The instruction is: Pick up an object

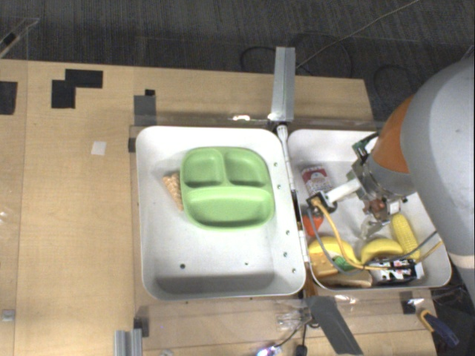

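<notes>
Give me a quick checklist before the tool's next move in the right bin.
1. Tool above the right bin: ok.
2. Pickable things close by, the banana and the corn cob: ok.
3. Anything held in the tool: cannot tell.
4. Room around the banana for a clean single pick, with other items crowding it: not ok.
5. Green plate in the left bin, away from the arm: ok.

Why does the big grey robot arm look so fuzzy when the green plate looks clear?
In the camera view, the grey arm looks soft-edged, probably because it is nearest the lens; the green plate in the left bin is sharper; a soft shadow lies along that bin's near wall; around the gripper small details blur.
</notes>
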Action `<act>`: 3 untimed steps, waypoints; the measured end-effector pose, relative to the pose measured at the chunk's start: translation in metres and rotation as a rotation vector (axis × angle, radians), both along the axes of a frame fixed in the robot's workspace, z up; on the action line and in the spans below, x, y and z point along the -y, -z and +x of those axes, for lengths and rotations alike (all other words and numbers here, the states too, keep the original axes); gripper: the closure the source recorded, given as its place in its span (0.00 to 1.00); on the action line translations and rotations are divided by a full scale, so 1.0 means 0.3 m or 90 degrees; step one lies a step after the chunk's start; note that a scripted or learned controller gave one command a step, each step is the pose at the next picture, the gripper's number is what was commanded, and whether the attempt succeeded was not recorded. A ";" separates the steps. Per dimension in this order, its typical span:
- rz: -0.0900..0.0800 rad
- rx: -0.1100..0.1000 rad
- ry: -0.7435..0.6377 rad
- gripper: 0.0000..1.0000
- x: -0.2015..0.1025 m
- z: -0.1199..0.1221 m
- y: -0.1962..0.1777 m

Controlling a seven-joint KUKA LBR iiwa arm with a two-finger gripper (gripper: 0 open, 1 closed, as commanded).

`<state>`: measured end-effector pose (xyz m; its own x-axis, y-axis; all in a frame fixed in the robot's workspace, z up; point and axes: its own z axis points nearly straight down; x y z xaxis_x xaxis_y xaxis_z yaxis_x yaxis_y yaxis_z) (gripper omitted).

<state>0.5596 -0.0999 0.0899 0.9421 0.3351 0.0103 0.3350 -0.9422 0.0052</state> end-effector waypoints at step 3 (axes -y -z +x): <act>0.002 -0.007 0.070 0.00 -0.234 0.156 -0.315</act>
